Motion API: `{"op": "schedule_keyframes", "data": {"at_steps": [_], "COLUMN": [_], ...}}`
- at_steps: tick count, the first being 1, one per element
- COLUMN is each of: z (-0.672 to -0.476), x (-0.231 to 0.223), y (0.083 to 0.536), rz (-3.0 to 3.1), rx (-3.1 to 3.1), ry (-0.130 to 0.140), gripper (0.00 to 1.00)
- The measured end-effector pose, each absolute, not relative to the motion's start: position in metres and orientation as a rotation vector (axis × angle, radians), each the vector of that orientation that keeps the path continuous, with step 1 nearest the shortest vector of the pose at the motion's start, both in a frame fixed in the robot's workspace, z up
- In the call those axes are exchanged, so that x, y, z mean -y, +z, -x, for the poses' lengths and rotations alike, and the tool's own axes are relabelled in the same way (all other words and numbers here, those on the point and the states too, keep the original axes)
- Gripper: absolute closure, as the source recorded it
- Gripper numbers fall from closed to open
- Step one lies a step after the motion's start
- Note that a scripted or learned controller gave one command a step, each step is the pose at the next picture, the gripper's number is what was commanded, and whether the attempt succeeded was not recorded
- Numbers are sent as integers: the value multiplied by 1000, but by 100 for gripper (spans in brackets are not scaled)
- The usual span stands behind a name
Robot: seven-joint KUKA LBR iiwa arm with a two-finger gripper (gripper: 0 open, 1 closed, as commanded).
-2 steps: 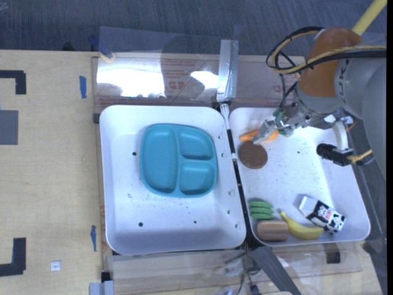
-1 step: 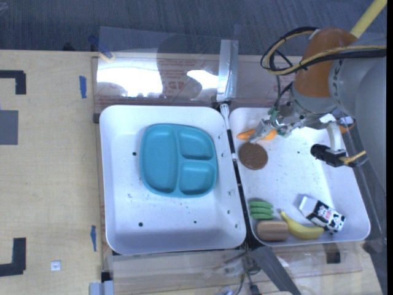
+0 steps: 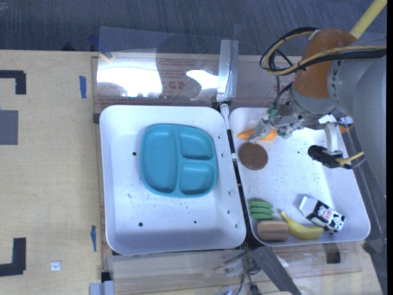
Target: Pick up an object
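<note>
we're hovering the end effector at the right bin's far-left corner | orange piece lying crosswise right under it | grip state: can't tell honestly

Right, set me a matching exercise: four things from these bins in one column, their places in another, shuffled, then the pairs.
Things:
1. blue divided plate
2. banana
3. brown disc
4. gripper

Places:
A. front of the right bin
B. back left corner of the right bin, over an orange piece
C. middle of the left bin
D. right bin, just in front of the gripper

Pairs: 1-C, 2-A, 3-D, 4-B
</note>
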State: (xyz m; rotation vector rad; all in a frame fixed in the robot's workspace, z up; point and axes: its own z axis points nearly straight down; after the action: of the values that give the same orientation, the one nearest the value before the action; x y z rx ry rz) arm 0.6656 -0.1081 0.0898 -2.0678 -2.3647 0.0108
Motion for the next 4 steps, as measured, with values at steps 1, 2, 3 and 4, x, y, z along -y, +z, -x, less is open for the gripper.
{"op": "schedule_keyframes", "data": {"at_steps": [1,2,3,4], "z": [-665,-663,-661,-667], "x": [110,106,105,160], "y": [89,89,84,134], "rz": [2156,2230,2346,2093], "rx": [2275,2205,2066,2346], "ry": [13,26,27,0], "gripper": [0,0,0,0]}}
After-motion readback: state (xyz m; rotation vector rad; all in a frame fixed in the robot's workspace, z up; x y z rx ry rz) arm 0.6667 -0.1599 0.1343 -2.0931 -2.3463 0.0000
